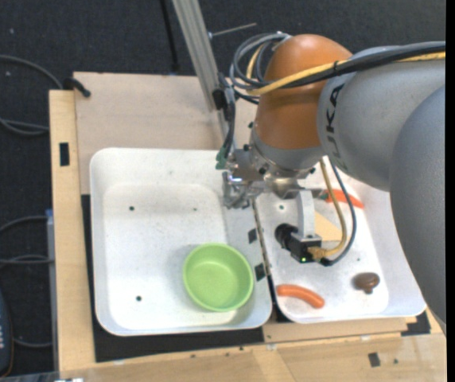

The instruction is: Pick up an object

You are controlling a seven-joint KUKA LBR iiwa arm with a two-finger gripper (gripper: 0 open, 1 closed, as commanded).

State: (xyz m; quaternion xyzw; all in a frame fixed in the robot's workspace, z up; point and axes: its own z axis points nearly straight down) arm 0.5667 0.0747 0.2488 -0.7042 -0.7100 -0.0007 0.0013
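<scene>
The camera view looks down at a slant on a wooden table (132,110) carrying two shallow white bins side by side. The left bin (132,213) holds a green bowl (218,276) at about five o'clock of its floor, upright, its rim close to the bin's front wall and near the divide between the bins. The right bin (386,293) holds an orange sausage-shaped piece (301,294) at about six o'clock, lying flat near the front rim, and a small brown rounded object (365,281) just to its three o'clock side, apart from it. Another orange piece (347,198) shows partly at the bin's far side, at about one o'clock, half hidden by the arm.

The grey arm with its orange band (299,94) comes in from three o'clock and covers much of the right bin. The gripper (239,189) hangs over the shared edge of the two bins, at about twelve o'clock from the bowl and well apart from it. Whether it is apart or together I cannot tell; nothing can be seen held in it. A small black fitting with a green light (295,245) sits below the wrist, over the right bin.
</scene>
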